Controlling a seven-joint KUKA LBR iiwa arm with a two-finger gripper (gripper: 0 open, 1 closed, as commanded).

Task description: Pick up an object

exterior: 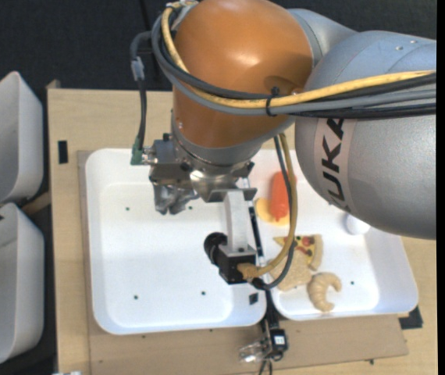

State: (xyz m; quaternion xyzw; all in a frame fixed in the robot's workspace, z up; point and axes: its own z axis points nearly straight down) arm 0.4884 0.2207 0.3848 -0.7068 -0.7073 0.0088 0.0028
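My gripper (pixel 172 196) hangs low over the back part of the left white bin (pixel 129 280), under the big orange wrist band. Nothing shows in its grasp from this angle. The objects all lie in the right bin (pixel 390 283): an orange carrot-like piece (pixel 280 194) with a yellow piece (pixel 265 209) beside it, a toy pizza slice (pixel 302 261), and a tan croissant (pixel 323 291) near the front rim. They sit right of the gripper, and the arm hides part of them.
A small white object (pixel 356 226) lies at the arm's edge in the right bin. The arm's bulk covers the back of the right bin. Pale plastic containers (pixel 4 209) stand off the bench to the left.
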